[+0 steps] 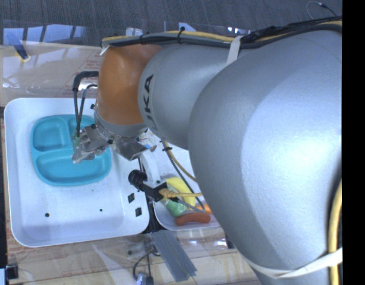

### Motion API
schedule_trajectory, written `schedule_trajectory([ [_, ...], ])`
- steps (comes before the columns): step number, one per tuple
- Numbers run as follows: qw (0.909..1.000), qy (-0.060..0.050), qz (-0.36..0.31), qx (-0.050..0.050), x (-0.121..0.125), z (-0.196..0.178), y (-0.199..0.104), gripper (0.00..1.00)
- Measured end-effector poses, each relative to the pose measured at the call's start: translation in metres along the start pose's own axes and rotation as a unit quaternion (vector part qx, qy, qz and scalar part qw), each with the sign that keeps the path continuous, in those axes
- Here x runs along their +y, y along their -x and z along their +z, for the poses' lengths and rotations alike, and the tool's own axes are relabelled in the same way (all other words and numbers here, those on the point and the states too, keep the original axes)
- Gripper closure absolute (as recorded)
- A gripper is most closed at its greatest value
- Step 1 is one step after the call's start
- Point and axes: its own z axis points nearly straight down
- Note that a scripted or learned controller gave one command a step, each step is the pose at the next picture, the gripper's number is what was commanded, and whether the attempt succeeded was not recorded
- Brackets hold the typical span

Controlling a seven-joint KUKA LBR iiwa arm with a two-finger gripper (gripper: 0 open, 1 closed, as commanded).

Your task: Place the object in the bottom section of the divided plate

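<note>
Camera view: the claw (82, 150) hangs over the blue divided plate (54, 159) in the left bin (28, 218), at the plate's right rim, near the bar that divides its sections. The finger spacing cannot be told, and no object is seen between the fingers. Food items (183, 209) lie in the right bin (164, 218), near its front edge. Before any release, confirm a load, then centre over the wide bottom section, clear of the divider.
</note>
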Motion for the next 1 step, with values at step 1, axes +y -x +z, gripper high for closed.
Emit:
schedule_trajectory([
  [1,1.0000,0.000,0.001,0.000,0.0000,-0.0001,0.0005,0.00],
])
